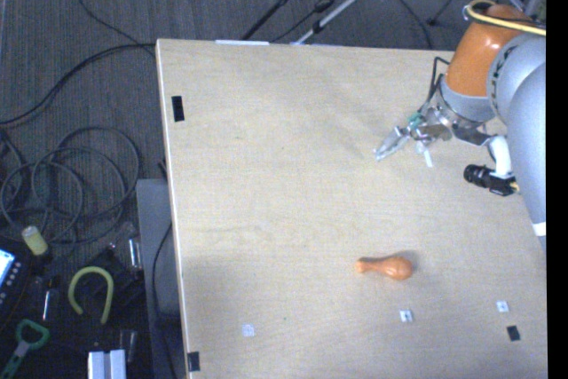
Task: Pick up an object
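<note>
The grey arm with its orange band [479, 49] reaches in over the right edge of the tan surface [266, 191], near that surface's far right corner. Its thick grey link runs down the right side, and the orange section sits above the wrist. From the wrist the small metallic two-finger hand [401, 142] points leftward and slightly down toward the surface, its slim fingers [388, 146] splayed apart with nothing between them.

A single fixed camera looks down at a slant from above the table [293, 191], taking in its tan top, with dark carpet [80, 13] beyond the table's far and left edges.
</note>
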